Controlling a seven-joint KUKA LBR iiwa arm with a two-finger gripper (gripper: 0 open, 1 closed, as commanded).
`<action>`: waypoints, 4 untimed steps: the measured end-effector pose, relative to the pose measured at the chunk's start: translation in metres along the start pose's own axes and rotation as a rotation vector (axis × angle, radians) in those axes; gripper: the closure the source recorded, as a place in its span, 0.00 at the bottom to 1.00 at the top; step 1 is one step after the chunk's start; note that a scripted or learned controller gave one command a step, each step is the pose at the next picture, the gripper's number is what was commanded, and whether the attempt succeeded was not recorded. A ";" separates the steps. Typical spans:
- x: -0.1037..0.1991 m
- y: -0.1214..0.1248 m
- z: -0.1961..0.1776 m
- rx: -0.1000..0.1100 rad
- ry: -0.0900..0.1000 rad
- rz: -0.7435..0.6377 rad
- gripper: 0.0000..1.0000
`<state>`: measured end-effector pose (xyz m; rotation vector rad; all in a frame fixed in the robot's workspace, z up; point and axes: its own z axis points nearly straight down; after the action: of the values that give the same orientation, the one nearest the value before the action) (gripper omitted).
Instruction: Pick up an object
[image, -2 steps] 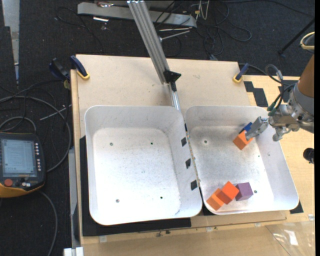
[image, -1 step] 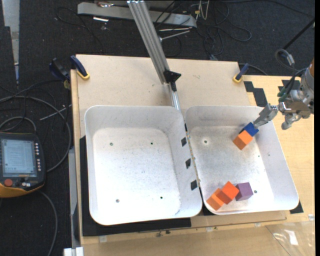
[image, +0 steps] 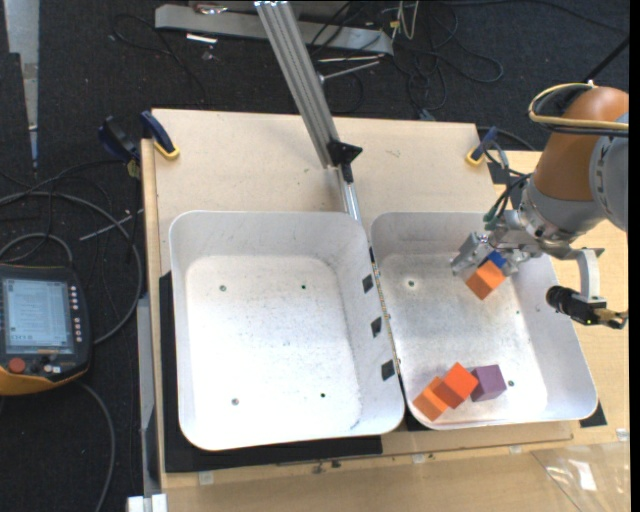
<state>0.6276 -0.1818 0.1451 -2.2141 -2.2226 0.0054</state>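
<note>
My gripper (image: 487, 265) hangs over the upper right part of the right bin (image: 560, 345). An orange block with a blue patch on top (image: 485, 279) sits between its fingers, lifted off the bin floor, so the gripper is shut on it. Near the bin's front edge lie an orange block (image: 447, 389) made of two joined cubes and, touching its right side, a purple cube (image: 488, 381).
The left bin (image: 200, 250) lies beside the right one, sharing a raised middle rim. A metal pole (image: 305, 85) slants across the back of the bench. A black fitting (image: 580, 303) on the arm juts out over the right bin's right rim.
</note>
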 end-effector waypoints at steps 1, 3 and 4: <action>-0.002 0.003 0.023 -0.027 -0.010 0.003 0.00; -0.024 0.013 0.031 -0.040 -0.018 -0.003 0.00; -0.023 0.012 0.032 -0.031 -0.008 0.002 0.00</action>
<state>0.6392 -0.2051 0.1128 -2.2355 -2.2399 -0.0202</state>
